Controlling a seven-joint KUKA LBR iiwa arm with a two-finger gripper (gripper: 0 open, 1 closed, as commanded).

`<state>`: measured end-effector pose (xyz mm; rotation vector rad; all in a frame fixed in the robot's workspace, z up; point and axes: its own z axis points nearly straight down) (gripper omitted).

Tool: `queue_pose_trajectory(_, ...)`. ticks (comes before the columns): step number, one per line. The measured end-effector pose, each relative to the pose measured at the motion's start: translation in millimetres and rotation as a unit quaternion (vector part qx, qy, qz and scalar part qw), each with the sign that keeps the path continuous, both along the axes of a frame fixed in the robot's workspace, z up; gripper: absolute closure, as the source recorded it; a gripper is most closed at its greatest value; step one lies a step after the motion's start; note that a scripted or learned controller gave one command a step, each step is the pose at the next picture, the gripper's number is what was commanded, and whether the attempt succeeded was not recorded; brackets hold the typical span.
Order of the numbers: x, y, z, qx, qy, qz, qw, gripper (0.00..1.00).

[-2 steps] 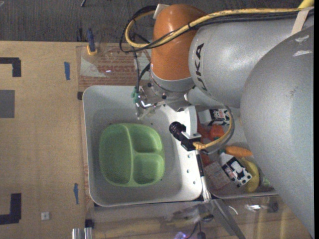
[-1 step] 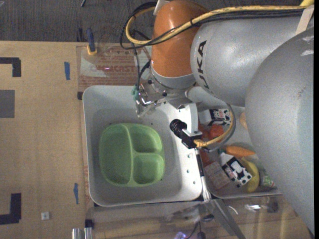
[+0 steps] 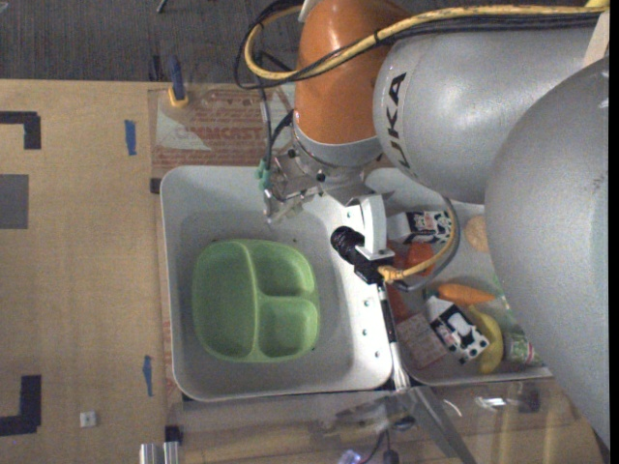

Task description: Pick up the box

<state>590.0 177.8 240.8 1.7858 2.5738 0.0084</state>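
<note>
A small white box with black cow patches [image 3: 458,329] lies in the right-hand bin [image 3: 474,375], beside a yellow banana [image 3: 494,344]. A second box with a similar print [image 3: 429,225] sits at that bin's upper end, partly under the arm. My gripper [image 3: 281,199] hangs below the orange wrist band over the upper part of the left-hand bin [image 3: 184,356], just above the green divided plate [image 3: 256,300]. It is well apart from both boxes, and I see nothing in it.
An orange carrot [image 3: 466,293], a red item [image 3: 417,256] and a brownish packet [image 3: 416,334] crowd the right-hand bin. The big grey arm covers much of that bin. A black cable connector [image 3: 354,251] juts out over the divider between the bins.
</note>
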Motion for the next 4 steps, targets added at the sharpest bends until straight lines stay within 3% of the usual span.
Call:
queue_pose_trajectory(3, 2, 3, 31, -0.0004, -0.005, 0.003, 1.0, 1.0)
queue_pose_trajectory(4, -69, 24, -14, 0.0, 0.006, -0.006, 1.0, 1.0)
